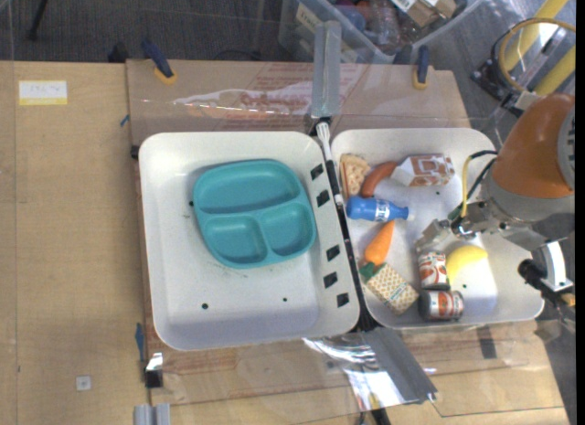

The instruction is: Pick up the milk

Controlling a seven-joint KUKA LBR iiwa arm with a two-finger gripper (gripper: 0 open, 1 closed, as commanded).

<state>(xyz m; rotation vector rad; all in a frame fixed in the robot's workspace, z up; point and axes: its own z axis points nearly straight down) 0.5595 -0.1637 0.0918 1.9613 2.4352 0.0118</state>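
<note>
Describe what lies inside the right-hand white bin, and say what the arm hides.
The right bin holds a milk carton, blue bottle, carrot, cracker, lemon and two cans. The arm covers the bin's right side, so anything beneath it is hidden.

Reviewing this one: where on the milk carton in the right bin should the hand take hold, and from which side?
Probably the middle of the white-and-red milk carton, from straight above, closing across its narrow width: it lies flat, and a red sausage crowds its left end.

grey arm (535, 196), broad orange band (539, 144)
</note>
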